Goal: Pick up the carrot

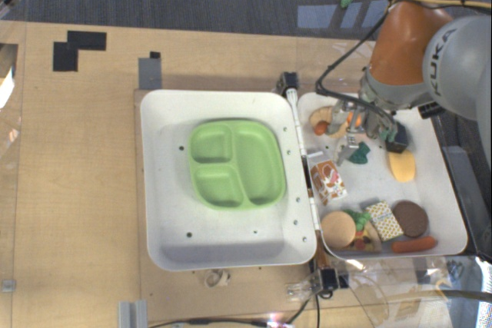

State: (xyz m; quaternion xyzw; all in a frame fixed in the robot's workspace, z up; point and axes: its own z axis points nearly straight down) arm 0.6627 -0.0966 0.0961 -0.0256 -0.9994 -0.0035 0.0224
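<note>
reaching in from the right, the arm (pixel 430 50) lowers its pincer (pixel 355 136) (spread or pinching, unclear) over the right bin (pixel 446 188).

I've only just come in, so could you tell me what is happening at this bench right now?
The grey and orange arm reaches into the right bin, with its gripper low over the far end. An orange piece that looks like the carrot sits right at the gripper; a hold can't be confirmed. Other toy foods lie around, including a yellow piece and a brown disc. The left bin holds a green divided plate.
</note>
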